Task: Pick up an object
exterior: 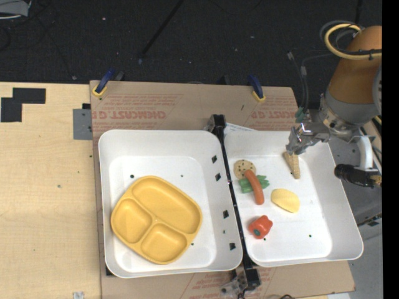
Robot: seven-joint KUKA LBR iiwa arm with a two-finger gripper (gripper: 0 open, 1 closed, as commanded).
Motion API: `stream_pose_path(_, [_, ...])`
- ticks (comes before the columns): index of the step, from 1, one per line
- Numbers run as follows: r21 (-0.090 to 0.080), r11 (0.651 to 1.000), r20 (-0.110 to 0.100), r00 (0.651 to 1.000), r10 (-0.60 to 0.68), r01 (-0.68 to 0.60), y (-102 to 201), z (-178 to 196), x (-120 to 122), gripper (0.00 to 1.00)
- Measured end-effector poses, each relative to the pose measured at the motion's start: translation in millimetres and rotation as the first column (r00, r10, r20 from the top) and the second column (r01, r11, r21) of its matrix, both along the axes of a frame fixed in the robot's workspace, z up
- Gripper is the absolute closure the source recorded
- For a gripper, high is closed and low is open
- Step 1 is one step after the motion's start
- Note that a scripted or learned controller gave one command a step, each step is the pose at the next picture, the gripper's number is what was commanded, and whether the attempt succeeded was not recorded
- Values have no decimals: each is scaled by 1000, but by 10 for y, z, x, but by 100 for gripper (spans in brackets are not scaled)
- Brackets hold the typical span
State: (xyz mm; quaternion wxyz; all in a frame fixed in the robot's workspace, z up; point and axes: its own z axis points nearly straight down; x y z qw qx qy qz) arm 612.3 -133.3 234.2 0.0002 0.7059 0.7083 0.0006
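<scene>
In the right bin lie a carrot with green leaves, a round tan cookie, a yellow lemon-like piece and a red pepper. My gripper is over the bin's far right part, pointing down to the left. Its fingers are shut on the upper end of a narrow tan wedge, which slants down below them. The wedge's lower tip is close to the bin floor; I cannot tell whether it touches.
A yellow divided plate fills much of the left bin. A black divider separates the bins. The arm comes in from the upper right, with a black cable part beside the right bin's rim.
</scene>
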Motion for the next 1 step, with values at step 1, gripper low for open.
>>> stream_pose_path(1, [0, 1000, -2, 1000, -1, 1, 421, -53, -85, 100])
